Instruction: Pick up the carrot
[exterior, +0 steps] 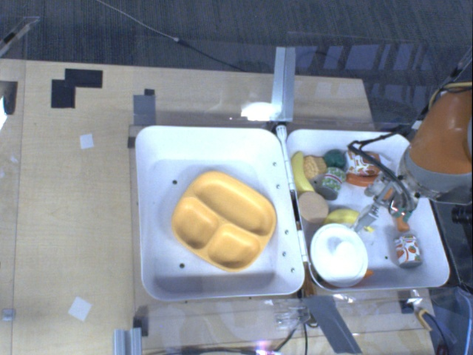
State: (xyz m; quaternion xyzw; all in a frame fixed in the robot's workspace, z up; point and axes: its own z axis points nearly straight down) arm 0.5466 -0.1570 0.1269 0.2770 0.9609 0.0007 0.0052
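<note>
My gripper (383,204) hangs low over the middle of the right bin (436,272), below the grey arm with its orange band (443,135). A small orange piece (402,222), possibly the carrot, lies right beside the gripper on its near right side and is partly hidden by it. I cannot tell whether the gripper touches it. Another orange sliver (367,274) peeks out from beside the white bowl (338,252).
The right bin is crowded with a banana (298,171), a tan cylinder (312,207), a yellow lemon (342,217), small cans (332,180), an orange-and-white packet (362,168) and a small orange-white can (407,251). A yellow divided plate (222,219) lies in the left bin (151,198).
</note>
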